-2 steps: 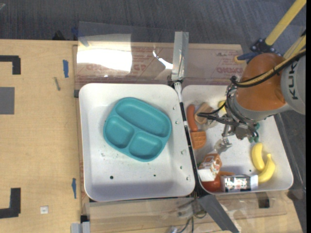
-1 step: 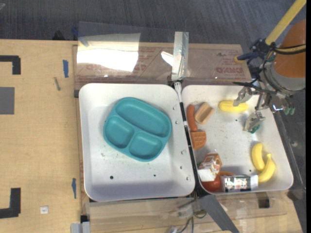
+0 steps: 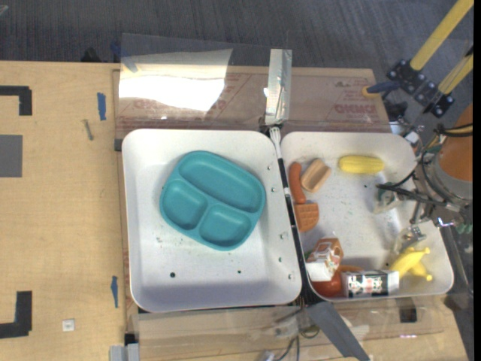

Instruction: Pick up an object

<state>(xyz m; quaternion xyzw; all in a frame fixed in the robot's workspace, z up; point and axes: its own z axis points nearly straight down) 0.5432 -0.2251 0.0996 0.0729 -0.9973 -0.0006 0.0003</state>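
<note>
Yellow toy point(image 3: 412, 264) just below pincer point(image 3: 412, 235)

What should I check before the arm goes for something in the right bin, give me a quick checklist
1. Gripper over the right bin: ok, it hangs near the bin's right side.
2. Jaws open or shut: cannot tell, cables clutter the view.
3. Nothing held yet: cannot tell.
4. Closest target: ok, the yellow toy lies just below the gripper.
5. Room around that target: not ok, the bottle lies close on its left and the bin wall is close.
6. Left bin: ok, the teal divided plate sits there, away from the arm.
</note>
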